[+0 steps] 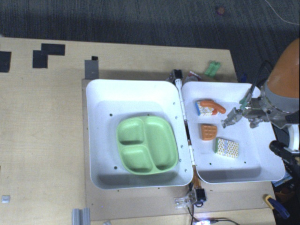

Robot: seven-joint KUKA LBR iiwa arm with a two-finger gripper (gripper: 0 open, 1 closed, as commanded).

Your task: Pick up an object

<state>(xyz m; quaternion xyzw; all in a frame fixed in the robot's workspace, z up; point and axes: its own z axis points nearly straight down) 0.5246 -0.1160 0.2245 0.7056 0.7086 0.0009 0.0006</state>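
The gripper (234,116) hangs over the right bin (262,168), reaching in from the right side, and its tip is above bare white floor, just to the right of the three small objects there. Whether the fingers are open or closed I cannot tell, because they appear only as thin grey shapes against the bin, and nothing is visible between them. Any of the three objects could serve for the task. The nearest to the gripper is the sausage-shaped toy (213,107), orange-red and rounded, which lies partly on a small white packet (203,108) in the upper part of the bin. Below it is an orange block (209,131), squarish with a slightly ribbed top, and below that, a little to the right, a flat patterned box (227,148) in yellow and blue dots, lying tilted. I think several things could go wrong from here. The sausage-shaped toy is round and rests on another thing, so it may roll or slip out when the fingers close on it. The flat patterned box is very low, so the fingers may close above it and catch nothing. If the arm descends where it is now, it will probably meet only the bin floor. The left bin (98,125) holds a green divided plate (146,144), well apart from the gripper.
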